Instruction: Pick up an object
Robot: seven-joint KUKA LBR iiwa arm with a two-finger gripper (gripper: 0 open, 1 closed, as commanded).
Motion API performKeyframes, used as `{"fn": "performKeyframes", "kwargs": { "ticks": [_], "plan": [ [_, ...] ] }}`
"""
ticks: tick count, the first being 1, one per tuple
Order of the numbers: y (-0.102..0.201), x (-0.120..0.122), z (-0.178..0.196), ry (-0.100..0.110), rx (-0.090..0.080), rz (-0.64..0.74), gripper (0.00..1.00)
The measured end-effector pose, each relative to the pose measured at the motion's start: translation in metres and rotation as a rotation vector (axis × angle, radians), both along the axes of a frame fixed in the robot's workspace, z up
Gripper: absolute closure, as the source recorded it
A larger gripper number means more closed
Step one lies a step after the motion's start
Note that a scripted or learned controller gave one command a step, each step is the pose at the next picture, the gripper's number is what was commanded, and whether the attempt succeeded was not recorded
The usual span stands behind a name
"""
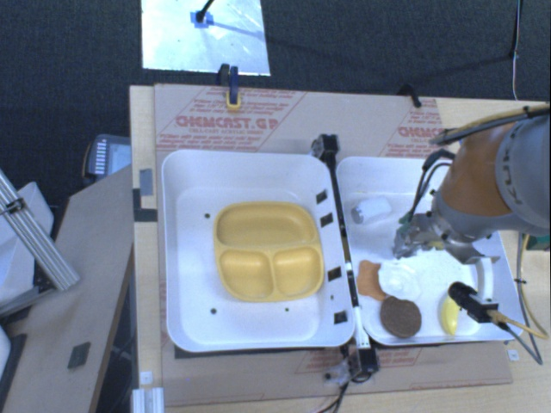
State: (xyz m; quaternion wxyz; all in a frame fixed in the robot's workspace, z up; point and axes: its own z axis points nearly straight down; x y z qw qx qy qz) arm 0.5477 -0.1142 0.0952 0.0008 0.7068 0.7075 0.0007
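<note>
The right bin (379,175) holds several small things. A white cylinder (371,209) lies near its left wall. Toward the front sit a tan flat piece (368,279), a white crumpled lump (401,279), a brown round disc (400,317) and a yellow piece (448,316). My gripper (408,243) hangs low over the middle of this bin, just behind the white lump and right of the white cylinder. Nothing shows in its grip.
The left bin (185,231) carries a yellow divided tray (263,249) in its middle. A black-clipped divider (337,231) separates the two bins. My grey arm (491,183) with its orange band covers the right bin's far right side.
</note>
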Motion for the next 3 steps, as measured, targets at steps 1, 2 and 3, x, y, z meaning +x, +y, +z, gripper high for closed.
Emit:
{"fn": "performKeyframes", "kwargs": {
  "ticks": [1, 2, 3],
  "plan": [
    [0.004, 0.003, 0.064, -0.005, -0.001, 0.003, 1.0],
    [0.004, -0.001, 0.109, -0.004, -0.001, 0.003, 1.0],
    [0.004, 0.0, 0.153, -0.003, -0.001, 0.003, 1.0]
  ]
}}
